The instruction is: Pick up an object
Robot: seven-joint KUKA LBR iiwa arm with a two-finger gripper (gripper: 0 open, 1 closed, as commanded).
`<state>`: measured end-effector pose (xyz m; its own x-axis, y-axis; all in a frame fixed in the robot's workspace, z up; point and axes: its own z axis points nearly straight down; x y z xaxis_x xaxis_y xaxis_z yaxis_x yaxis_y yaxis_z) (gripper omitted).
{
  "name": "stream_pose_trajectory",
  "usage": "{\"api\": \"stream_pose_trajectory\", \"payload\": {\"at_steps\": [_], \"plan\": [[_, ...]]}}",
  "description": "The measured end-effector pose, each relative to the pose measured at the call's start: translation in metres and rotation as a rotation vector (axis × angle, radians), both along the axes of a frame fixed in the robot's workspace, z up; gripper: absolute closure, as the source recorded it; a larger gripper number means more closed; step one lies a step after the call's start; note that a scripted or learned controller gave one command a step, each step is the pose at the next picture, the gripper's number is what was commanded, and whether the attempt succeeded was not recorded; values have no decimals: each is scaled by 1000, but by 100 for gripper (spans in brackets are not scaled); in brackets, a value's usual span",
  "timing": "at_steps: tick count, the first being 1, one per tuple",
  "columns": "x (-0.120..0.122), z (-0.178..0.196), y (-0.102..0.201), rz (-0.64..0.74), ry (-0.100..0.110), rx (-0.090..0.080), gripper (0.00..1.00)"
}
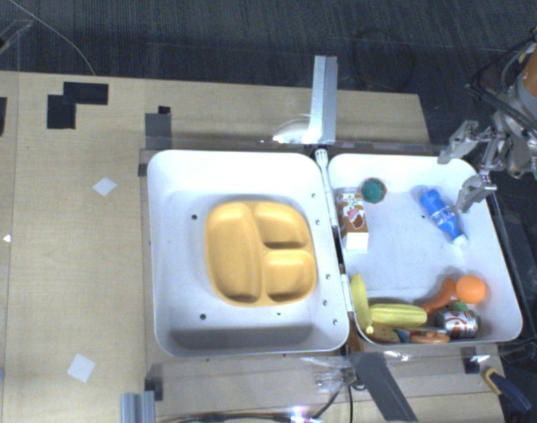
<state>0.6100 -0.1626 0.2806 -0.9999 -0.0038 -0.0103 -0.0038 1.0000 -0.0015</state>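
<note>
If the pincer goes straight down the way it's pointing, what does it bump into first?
Probably the blue bottle. The pincer hangs over the right bin's upper right corner, and the bottle lies just below and beside it. Depth is hard to judge, so it might meet the bin's white floor instead.

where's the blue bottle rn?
The blue bottle lies in the right bin, near its upper-right corner, right of the green ball, with the pincer just above and to its right.
</note>
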Motion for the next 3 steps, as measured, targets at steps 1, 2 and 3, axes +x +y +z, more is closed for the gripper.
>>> {"api": "stream_pose_trajectory", "payload": {"at_steps": [1, 2, 3], "plan": [[-88, -58, -31, 161, 5, -1, 0], [-64, -48, -10, -9, 0, 0, 0], [-116, -110, -41, 118, 5, -1, 0]]}}
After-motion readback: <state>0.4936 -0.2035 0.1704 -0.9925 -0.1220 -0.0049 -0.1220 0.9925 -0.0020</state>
